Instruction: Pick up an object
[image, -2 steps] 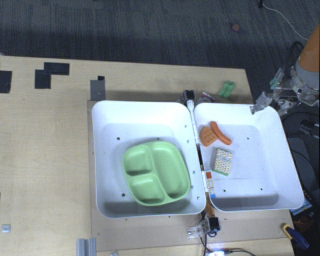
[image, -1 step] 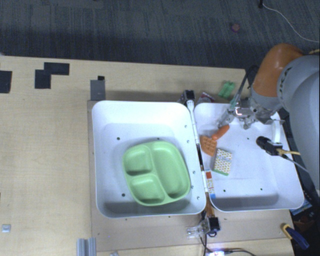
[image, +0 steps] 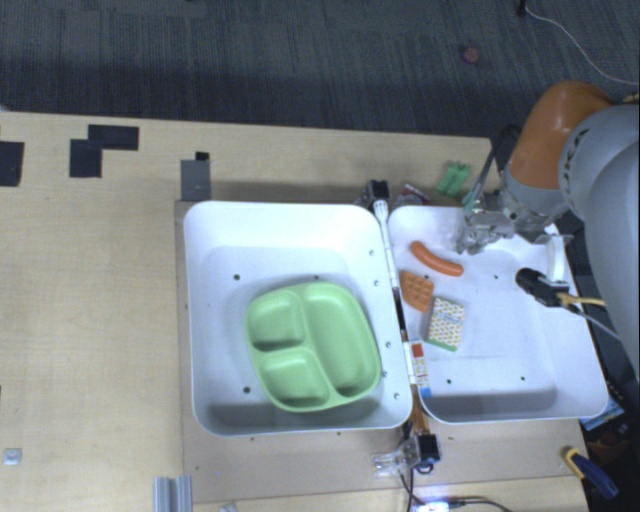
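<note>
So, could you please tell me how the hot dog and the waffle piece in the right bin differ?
The hot dog is a smooth, rounded orange-red cylinder; the waffle piece is flat, angular and grid-textured. The hot dog lies nearer the hand; the waffle piece lies against the bin's left wall. Both are toy foods in orange tones, resting in the right bin.

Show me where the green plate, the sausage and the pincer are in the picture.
green plate (image: 313, 345): camera view, on the ridge between its compartments.
sausage (image: 436, 259): camera view, on the middle of its body.
pincer (image: 477, 238): camera view, at its lower tip, just above the sausage's right end.
</note>
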